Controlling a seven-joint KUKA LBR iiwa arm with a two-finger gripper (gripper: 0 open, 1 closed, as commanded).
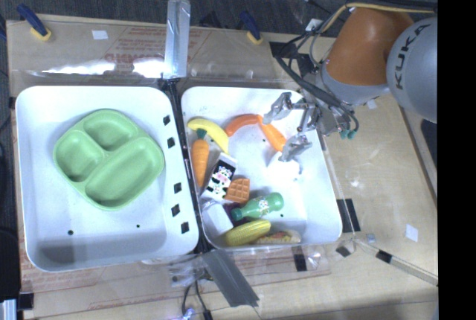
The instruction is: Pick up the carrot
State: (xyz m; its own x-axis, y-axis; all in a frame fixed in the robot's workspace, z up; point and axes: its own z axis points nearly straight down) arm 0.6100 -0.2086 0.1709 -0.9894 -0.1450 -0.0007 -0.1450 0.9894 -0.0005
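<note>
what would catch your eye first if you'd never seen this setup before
The pale green divided plastic plate sits alone in the left white bin. The right white bin is crowded with toy food, including an orange carrot near its left wall. The arm's tool hovers by a curved orange sausage-shaped toy.

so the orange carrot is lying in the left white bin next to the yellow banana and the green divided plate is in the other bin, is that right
Not quite. The camera view shows the orange carrot lying in the right white bin, next to the yellow banana. The green divided plate is in the other bin, the left white bin.
</note>
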